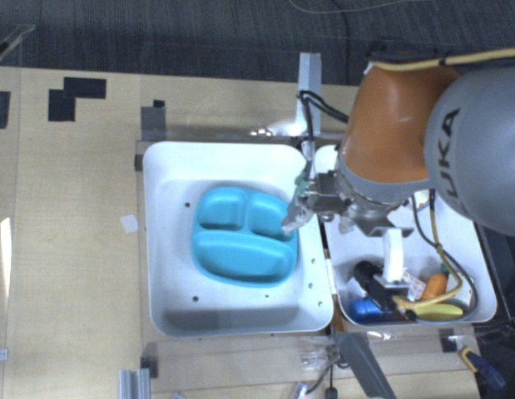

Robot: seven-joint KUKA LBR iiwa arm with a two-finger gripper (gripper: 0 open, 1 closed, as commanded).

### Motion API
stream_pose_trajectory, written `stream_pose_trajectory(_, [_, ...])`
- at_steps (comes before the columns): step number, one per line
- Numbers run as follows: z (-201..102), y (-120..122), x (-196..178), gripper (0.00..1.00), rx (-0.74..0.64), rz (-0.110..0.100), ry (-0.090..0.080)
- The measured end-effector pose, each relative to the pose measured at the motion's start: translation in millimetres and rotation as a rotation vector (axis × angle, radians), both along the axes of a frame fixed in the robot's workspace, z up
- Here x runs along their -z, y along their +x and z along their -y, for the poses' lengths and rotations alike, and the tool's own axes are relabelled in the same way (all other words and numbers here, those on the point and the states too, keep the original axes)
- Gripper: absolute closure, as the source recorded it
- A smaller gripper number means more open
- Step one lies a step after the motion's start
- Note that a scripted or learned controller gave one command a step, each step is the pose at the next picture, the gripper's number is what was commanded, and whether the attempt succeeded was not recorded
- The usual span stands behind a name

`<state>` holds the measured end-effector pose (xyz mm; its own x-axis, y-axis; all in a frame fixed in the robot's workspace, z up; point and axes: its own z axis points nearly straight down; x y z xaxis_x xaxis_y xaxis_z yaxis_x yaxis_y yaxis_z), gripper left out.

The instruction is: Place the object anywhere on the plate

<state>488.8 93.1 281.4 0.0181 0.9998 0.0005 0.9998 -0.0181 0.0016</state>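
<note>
Hovering at the right rim of the blue divided plate (241, 243), the gripper (294, 217), whose closure I cannot tell, should move inward over a compartment before any release.

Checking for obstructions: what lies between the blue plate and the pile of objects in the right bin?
In the camera view, the gripper and the bins' adjoining walls.

Pale bench (66, 248), two white bins (232, 158) side by side

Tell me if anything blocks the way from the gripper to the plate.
Nothing visible does. The gripper hangs right at the right edge of the blue plate in the left bin; the plate's compartments look bare.
</note>
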Motion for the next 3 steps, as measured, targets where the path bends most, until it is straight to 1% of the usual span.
stream_pose_trajectory(1, [-74.0,11.4,98.6,0.0,0.029,-0.002,0.0])
stream_pose_trajectory(2, [-99.1,9.6,114.4,0.0,0.117,-0.001,0.001])
stream_pose_trajectory(3, [-5.8,98.1,44.8,0.0,-0.009,0.004,0.0])
